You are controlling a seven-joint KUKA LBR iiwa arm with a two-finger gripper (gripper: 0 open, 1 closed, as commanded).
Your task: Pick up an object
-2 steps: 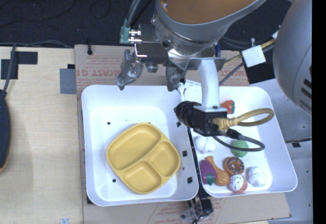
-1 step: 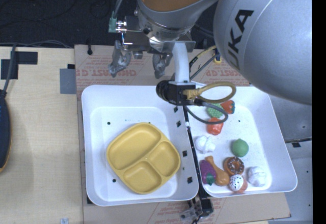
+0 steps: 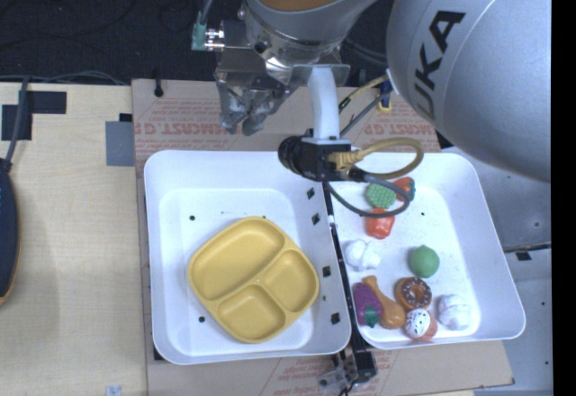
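My gripper (image 3: pixel 246 120) hangs high over the back rim of the left bin (image 3: pixel 171 205), with nothing seen in it. The right bin (image 3: pixel 486 232) holds several small toy foods. A green netted piece (image 3: pixel 382 195) and a red-orange piece (image 3: pixel 380 226) lie near its back left. A white piece (image 3: pixel 363 253) and a green ball (image 3: pixel 424 260) lie in the middle. A purple piece (image 3: pixel 366 302), a chocolate donut (image 3: pixel 415 292), a speckled white ball (image 3: pixel 418 323) and a pale piece (image 3: pixel 454 311) crowd the front.
A yellow three-compartment plate (image 3: pixel 252 282) lies in the left bin. The grey arm with its orange band fills the upper right. A brown board (image 3: pixel 180 115) lies under both bins.
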